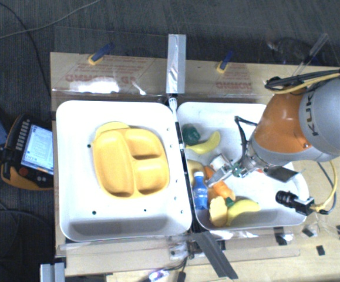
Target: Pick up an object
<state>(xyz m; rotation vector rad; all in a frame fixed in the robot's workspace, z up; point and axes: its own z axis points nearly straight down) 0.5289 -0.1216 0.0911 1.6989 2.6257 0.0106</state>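
Because the pickable clutter sits in the right bin (287, 113) | gripper (227, 170) reaches low over its centre; finger opening and hold cannot be told | blue bottle (199, 191) at 8 o'clock, banana (206, 144) at 11 | yellow tray (131, 159) rests in left bin (76, 157).

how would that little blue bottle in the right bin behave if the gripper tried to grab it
The blue bottle looks small and plastic, so probably light and stiff. Its rounded body may roll or slip. It sits packed against the bin wall and neighbouring toys, so the gripper may find little room.
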